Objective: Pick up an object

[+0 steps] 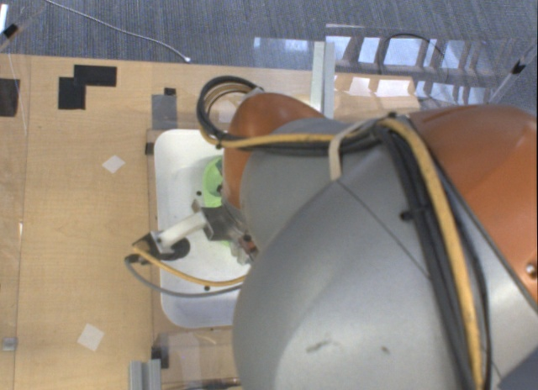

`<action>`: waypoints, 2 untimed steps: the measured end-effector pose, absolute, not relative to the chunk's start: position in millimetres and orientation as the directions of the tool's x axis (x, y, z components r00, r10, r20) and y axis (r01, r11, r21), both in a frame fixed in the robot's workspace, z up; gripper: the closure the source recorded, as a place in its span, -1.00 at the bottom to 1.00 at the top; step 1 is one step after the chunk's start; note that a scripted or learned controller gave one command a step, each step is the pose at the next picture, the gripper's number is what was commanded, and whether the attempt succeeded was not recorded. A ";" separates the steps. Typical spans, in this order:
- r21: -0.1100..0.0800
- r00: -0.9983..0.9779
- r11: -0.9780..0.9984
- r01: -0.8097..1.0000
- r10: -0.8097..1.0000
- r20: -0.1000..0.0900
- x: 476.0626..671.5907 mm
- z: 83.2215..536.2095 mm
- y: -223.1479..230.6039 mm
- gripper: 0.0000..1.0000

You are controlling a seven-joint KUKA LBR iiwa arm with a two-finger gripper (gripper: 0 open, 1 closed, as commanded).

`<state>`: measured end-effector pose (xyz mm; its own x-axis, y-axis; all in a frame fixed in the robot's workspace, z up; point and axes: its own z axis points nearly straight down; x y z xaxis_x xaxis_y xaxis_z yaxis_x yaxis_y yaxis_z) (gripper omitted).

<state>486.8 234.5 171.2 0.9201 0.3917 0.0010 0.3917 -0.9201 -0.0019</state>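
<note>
Here, the arm (378, 254) hides most of the bin (172, 178).

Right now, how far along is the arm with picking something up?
Done: the arm has reached over the white bin. In hand: its gripper sits low in the bin beside a green object. Left: a visible grasp and a lift.

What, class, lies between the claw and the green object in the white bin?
Nothing visible. The claw hangs inside the white bin, close beside the green object; the arm covers the object's right side.
</note>
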 end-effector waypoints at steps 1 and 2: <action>-0.003 0.976 -0.976 0.217 0.217 0.002 487.2 176.2 234.8 1.00; -0.004 0.976 -0.976 0.219 0.219 0.004 488.4 186.6 235.0 1.00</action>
<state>488.4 235.0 186.6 0.9757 0.2190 0.0037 0.2190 -0.9757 -0.0036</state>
